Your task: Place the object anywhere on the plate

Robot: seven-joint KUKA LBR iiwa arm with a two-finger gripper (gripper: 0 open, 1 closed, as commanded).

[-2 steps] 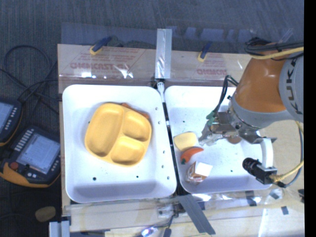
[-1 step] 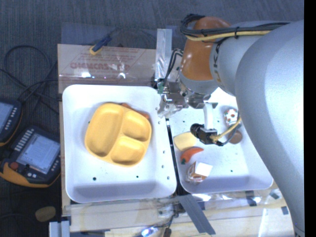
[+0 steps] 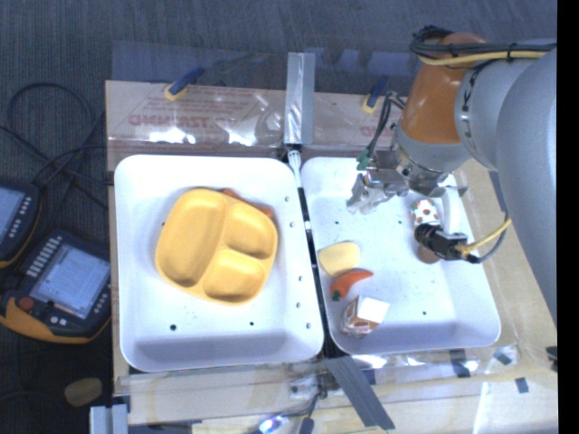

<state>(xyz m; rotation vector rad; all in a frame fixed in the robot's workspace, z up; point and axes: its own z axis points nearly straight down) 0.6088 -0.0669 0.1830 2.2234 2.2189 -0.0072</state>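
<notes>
Two white bins (image 3: 127,269), yellow plate (image 3: 217,244) left, tool (image 3: 366,193) right, grip state unclear.

Robotics lab test bench, taped plastic sheeting (image 3: 208,120), clamps, teach pendant (image 3: 56,283) and cables (image 3: 45,143) on grey carpet (image 3: 226,7)

The yellow plate (image 3: 217,245) hides most of an orange item (image 3: 256,205) at its far rim, the arm (image 3: 507,107) is cut off by the right edge, and the gripper (image 3: 369,194) fingertips are too small to resolve.
</notes>
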